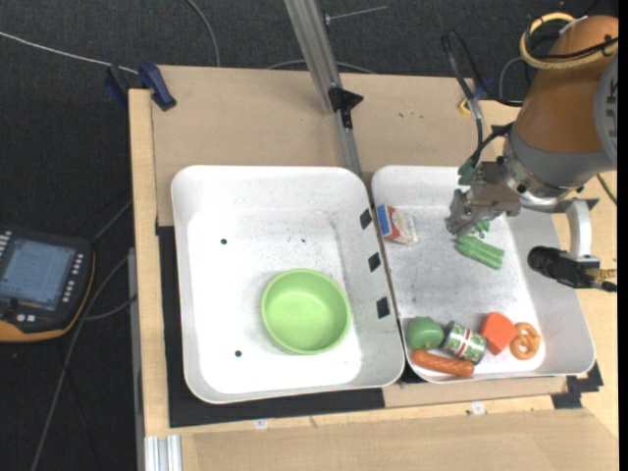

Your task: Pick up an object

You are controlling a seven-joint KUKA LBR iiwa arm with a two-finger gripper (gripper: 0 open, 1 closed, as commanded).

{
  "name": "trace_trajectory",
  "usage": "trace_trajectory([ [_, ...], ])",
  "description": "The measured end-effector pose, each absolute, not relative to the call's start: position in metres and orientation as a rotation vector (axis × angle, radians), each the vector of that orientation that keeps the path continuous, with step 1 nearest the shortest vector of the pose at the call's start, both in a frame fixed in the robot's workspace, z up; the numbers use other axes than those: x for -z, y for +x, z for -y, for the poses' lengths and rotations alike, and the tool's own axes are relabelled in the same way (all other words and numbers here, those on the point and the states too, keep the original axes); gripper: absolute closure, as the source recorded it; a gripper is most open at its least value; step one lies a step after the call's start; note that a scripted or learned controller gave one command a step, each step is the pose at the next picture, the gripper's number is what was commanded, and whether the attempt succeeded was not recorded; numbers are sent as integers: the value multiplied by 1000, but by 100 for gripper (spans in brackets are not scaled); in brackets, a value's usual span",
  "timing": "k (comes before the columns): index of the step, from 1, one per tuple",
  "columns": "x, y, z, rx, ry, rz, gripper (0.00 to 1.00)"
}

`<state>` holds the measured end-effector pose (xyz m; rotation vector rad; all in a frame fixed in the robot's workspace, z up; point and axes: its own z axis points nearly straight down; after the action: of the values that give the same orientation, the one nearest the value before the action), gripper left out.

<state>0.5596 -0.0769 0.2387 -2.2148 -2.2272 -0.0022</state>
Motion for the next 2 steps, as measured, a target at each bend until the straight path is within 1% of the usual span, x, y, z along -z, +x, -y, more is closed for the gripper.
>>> trace_trajectory([
  [1,-248,573,26,3,-2216,2227,100],
  [2,-236,588,-28,1,-2215,2226,100],
])
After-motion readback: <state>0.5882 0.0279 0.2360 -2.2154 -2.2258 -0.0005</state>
